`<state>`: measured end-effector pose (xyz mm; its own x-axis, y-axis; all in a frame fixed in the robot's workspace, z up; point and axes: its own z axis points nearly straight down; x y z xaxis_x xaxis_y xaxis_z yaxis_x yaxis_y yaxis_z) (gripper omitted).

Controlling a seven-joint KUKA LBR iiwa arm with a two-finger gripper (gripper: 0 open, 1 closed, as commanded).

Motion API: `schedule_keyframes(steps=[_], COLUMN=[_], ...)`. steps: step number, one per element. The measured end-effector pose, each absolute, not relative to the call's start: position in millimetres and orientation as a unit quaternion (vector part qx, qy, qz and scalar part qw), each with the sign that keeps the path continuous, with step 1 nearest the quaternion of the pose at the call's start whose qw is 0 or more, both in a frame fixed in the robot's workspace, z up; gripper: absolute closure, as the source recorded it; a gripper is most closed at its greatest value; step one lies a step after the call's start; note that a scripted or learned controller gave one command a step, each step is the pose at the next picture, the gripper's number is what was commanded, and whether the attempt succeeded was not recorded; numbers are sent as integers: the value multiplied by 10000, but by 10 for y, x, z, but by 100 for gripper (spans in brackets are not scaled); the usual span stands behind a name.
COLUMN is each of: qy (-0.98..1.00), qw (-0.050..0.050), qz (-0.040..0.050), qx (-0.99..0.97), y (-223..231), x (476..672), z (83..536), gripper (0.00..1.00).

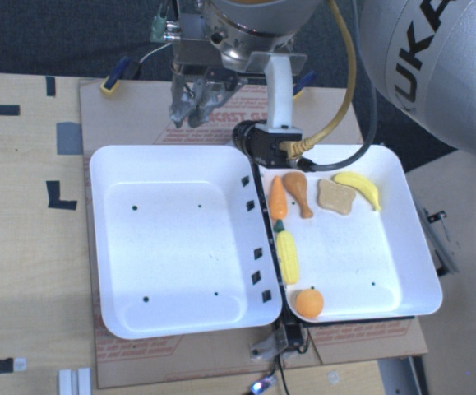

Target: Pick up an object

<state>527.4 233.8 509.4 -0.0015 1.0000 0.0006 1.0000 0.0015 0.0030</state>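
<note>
My gripper [190, 112] hangs high over the back rim of the left bin [110, 220]. Its fingers [182, 109] are drawn together with nothing between them. All the objects lie in the right bin [385, 262]. An orange carrot [278, 197] and a brown drumstick [298, 192] sit side by side near the divider. A slice of bread [335, 196] and a yellow banana [361, 188] lie to their right. A corn cob [287, 256] lies along the divider, and an orange [309, 304] rests in the front left corner.
The arm's big grey body [418, 48] fills the upper right, above the back of the right bin. A black fitting with a yellow hose [264, 142] hangs over the back end of the divider. Cardboard [131, 105] lies under both bins.
</note>
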Motion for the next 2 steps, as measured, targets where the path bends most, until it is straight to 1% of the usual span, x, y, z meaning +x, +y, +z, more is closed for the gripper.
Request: schedule_keyframes(steps=[1, 2], qy=[7077, 7068], qw=[-31, -26], qz=[-82, -85], qx=[7064, 7073], y=[2327, 2315], x=[4803, 5128], z=[3787, 2285], gripper=[100, 100])
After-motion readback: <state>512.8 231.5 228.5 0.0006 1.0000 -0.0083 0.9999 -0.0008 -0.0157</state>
